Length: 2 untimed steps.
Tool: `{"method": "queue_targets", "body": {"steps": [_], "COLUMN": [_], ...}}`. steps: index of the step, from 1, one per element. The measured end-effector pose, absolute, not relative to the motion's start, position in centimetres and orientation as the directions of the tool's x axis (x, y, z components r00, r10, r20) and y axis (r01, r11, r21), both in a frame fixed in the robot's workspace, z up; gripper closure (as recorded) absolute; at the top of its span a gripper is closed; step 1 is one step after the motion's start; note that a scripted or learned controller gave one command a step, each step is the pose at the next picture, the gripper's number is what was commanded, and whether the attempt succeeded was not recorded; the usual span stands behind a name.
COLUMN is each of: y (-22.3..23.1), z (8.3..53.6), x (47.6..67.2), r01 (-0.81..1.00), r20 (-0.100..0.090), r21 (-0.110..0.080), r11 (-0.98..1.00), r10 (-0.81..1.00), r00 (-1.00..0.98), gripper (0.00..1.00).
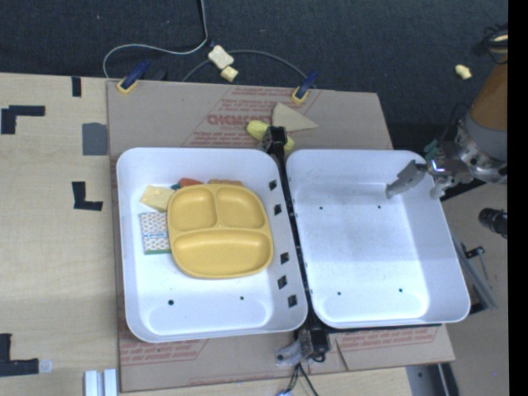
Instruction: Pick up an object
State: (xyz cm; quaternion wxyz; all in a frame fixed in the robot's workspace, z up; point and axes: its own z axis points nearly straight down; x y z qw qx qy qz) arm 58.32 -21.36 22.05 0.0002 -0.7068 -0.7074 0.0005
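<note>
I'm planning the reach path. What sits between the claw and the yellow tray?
In the camera view, bare floor of the right bin and the black divider between bins separate the claw from the yellow tray.

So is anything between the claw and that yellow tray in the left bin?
Only the bins' raised rims at the middle. The claw hangs above the right bin; the yellow tray lies uncovered.

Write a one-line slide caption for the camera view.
Gripper over the right bin's upper right; yellow divided tray lies in the left bin.
</note>
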Motion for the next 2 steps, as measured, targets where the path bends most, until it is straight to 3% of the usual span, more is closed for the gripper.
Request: {"method": "queue_targets", "body": {"steps": [1, 2], "y": [-13.1, -5.0], "z": [14.1, 20.4], "x": [56.9, 61.2], "r01": [1.000, 1.000], "r20": [0.005, 0.001], "r21": [-0.009, 0.007], "r11": [0.007, 0.011], "r10": [1.000, 1.000], "r00": [-0.007, -0.011], "gripper": [0.00, 0.00]}}
